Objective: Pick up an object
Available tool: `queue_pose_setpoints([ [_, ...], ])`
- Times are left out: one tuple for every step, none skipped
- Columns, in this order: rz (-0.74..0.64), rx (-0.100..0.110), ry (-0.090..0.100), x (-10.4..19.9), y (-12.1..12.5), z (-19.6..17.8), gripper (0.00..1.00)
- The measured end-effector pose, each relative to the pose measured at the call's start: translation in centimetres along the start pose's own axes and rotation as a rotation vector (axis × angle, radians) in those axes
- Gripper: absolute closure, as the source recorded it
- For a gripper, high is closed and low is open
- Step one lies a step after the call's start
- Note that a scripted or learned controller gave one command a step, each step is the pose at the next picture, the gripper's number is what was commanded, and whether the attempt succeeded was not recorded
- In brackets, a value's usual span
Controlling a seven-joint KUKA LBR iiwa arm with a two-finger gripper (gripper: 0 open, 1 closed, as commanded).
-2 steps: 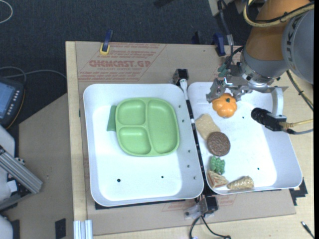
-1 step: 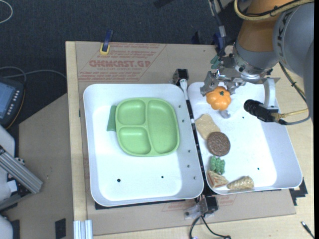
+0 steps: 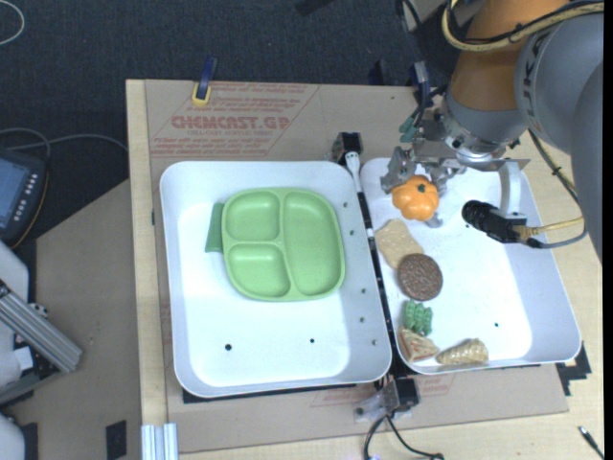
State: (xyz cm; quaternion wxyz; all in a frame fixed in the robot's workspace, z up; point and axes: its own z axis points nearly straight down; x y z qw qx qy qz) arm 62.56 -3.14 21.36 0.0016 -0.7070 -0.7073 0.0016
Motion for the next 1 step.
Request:
queue_pose_setpoints([
  [-0.001,-0.009,-0.001,0.12,0.07,-2.25,1.00],
])
